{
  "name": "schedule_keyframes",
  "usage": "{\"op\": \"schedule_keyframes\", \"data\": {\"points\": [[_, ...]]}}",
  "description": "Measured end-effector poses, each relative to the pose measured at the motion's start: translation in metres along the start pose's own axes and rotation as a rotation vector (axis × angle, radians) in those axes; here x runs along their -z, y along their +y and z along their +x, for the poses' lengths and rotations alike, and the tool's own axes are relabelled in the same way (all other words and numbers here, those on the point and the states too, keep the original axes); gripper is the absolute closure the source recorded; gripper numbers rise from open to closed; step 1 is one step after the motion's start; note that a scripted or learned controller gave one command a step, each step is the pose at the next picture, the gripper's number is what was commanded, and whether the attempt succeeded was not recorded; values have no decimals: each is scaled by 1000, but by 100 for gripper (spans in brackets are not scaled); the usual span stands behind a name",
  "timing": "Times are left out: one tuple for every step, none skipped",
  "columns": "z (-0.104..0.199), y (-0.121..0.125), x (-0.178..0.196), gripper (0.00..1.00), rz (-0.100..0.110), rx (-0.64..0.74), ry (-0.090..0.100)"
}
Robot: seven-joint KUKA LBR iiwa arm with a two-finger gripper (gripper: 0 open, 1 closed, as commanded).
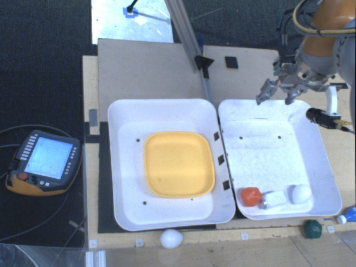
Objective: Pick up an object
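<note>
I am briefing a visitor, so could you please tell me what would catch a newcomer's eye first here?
A big yellow plate lies in the left bin. The end effector hangs open over the right bin's far edge, whose near end holds a red ball and a white egg.

Orange object low in right bin

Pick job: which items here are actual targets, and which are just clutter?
Job:
- tool, open, above the right bin's far edge
- right bin
- orange object, white object, white ball, all in it

Lying about:
- yellow plate in left bin
- white egg, green ball, on the bench
- pendant
</note>
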State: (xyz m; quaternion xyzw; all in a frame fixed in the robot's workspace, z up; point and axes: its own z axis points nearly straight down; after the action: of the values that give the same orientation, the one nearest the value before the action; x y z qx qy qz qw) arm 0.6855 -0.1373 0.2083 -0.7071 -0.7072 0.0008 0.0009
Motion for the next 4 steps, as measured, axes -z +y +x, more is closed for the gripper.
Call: {"op": "schedule_keyframes", "data": {"points": [[3,-1,-62,0,1,1,0],[4,-1,-114,0,0,1,0],[3,0,-100,100,-6,1,-1],[-2,0,-38,100,-8,0,-1]]}}
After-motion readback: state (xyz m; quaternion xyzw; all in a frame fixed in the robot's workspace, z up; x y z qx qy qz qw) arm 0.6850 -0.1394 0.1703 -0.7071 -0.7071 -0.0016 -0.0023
